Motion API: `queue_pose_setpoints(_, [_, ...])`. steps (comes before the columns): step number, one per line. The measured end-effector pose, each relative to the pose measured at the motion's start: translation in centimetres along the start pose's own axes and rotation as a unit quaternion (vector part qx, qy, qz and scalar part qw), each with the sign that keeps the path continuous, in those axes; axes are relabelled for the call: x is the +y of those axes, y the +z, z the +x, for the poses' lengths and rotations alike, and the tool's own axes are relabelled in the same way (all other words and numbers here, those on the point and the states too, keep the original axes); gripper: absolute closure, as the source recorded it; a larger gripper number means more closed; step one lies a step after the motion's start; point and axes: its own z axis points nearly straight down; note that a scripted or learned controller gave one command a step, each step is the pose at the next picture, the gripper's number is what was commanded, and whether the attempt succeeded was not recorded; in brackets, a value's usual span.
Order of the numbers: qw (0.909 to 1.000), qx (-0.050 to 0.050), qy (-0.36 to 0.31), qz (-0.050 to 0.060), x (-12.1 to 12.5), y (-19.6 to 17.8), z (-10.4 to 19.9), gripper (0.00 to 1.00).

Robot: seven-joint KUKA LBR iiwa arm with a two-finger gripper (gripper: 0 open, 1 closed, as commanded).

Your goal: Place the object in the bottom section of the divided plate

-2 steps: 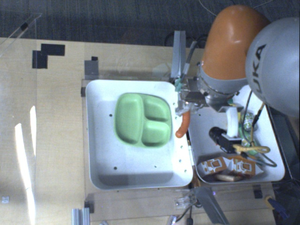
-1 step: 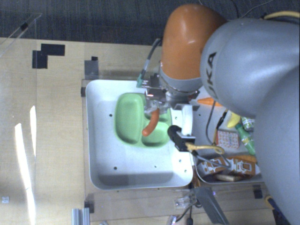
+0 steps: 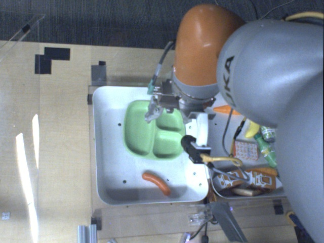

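Divided plate [image 3: 147, 133] and sausage [image 3: 156, 182] lie apart in left bin [image 3: 109, 151]

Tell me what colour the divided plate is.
Light green, in the camera view: the divided plate in the left bin.

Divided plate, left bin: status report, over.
Gripper over green divided plate, fingers' state unclear. Orange hot dog loose on left bin floor, apart from plate, near its front wall. Nothing between them.

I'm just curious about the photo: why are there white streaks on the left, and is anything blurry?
In the camera view, the streaks look like glare on a clear sheet over the bench; the big grey arm near the lens looks soft, while the green plate and sausage show fairly clearly.
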Motion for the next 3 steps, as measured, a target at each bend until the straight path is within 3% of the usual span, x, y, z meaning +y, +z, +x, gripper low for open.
queue_pose_setpoints(1, [1.0,0.0,0.0,0.0,0.0,0.0,0.0,0.0])
queue_pose_setpoints(2, [0.9988,0.0,-0.049,0.001,3.8,10.3,0.1,0.0])
queue_pose_setpoints(3, [0.9995,0.006,-0.031,-0.011,-4.5,19.4,0.7,0.0])
